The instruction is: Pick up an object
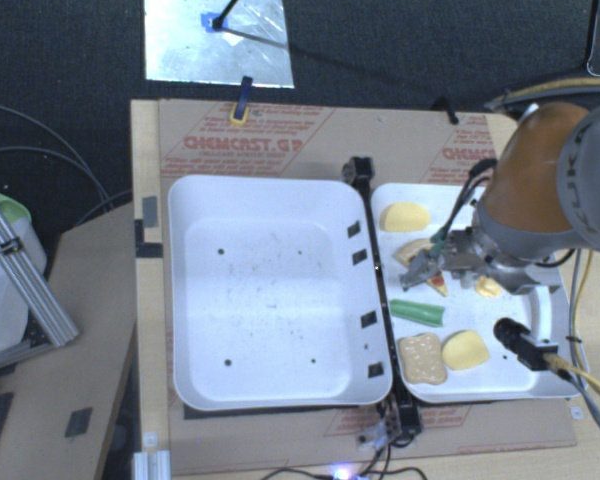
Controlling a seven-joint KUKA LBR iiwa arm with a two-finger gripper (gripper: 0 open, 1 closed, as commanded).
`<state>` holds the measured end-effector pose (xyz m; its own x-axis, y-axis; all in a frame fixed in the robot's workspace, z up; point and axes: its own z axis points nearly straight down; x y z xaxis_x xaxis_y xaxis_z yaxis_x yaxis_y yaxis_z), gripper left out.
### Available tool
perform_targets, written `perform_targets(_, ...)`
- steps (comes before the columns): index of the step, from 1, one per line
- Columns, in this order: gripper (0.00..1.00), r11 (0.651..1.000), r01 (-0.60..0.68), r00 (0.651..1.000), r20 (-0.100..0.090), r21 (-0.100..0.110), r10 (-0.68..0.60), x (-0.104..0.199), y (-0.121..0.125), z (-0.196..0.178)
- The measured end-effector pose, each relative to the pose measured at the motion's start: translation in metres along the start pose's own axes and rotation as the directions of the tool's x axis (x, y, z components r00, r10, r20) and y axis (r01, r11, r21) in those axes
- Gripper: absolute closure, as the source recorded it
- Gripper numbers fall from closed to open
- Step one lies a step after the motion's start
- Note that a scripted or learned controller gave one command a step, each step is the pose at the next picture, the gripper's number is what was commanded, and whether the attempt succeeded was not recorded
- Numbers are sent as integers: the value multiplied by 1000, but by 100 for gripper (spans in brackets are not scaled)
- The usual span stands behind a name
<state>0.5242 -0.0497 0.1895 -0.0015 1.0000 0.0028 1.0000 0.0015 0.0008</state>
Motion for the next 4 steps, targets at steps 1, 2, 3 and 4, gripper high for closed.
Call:
perform_targets(1, 0, 1000, -3, 1000, 5, 0, 3, -49, 45, 90)
perform_targets(2, 100, 1000, 2, 1000, 3, -3, -2, -46, 45, 75)
perform_targets(3, 100, 1000, -2, 1000, 2, 3, 2, -40, 2, 107)
perform_targets(4, 100, 1000, 12, 1000, 0, -9, -12, 58, 8, -1)
